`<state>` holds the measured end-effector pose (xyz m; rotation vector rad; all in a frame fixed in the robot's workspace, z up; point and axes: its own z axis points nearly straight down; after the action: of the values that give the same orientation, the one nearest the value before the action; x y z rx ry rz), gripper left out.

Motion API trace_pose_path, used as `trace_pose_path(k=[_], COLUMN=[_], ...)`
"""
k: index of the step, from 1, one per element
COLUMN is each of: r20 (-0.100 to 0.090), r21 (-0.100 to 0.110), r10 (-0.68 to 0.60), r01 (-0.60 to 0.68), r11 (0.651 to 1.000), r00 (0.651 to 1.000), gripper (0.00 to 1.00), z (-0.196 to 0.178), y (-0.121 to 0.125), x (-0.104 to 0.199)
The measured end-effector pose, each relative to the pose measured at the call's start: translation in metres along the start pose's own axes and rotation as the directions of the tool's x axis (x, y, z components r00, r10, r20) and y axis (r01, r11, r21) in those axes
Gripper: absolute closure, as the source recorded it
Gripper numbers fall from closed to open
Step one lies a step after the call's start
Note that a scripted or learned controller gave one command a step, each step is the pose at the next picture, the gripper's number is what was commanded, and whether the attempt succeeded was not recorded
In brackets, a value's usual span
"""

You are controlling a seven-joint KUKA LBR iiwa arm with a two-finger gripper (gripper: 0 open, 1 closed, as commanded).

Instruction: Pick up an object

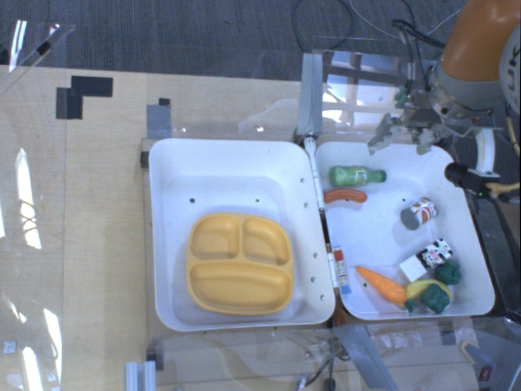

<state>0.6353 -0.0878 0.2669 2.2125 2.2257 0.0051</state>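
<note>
The pincer (404,133) hangs empty, fingers spread wide, above the right bin's (383,226) far edge, so this looks like the approach step, calling next for a descent toward the nearby green bottle (356,175).

Left white bin (163,218): shallow, rounded corners, taken as reference.
- Yellow divided tray (240,263): three compartments, lying flat inside the bin, toward its near side.
- Right white bin (383,230): same make, edge to edge with the reference bin's right side.
- Metal post (309,96): upright, at the bin's far right corner.
- Small grey block (159,119): just beyond the far left corner.
- Black L-shaped marking (81,94): on the bench, further left of that block.
- Wooden bench (73,259): light, beneath the bin.
- Black cables (342,15): looped on dark floor, beyond the post.
</note>
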Motion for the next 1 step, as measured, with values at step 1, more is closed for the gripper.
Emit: trace_pose_path(k=[1], r20=[0.002], r21=[0.000], r10=[-0.121], r01=[0.121], r11=[0.993], r00=[0.993], gripper=[0.00], z=[0.0623], y=[-0.0262], x=[-0.0955])
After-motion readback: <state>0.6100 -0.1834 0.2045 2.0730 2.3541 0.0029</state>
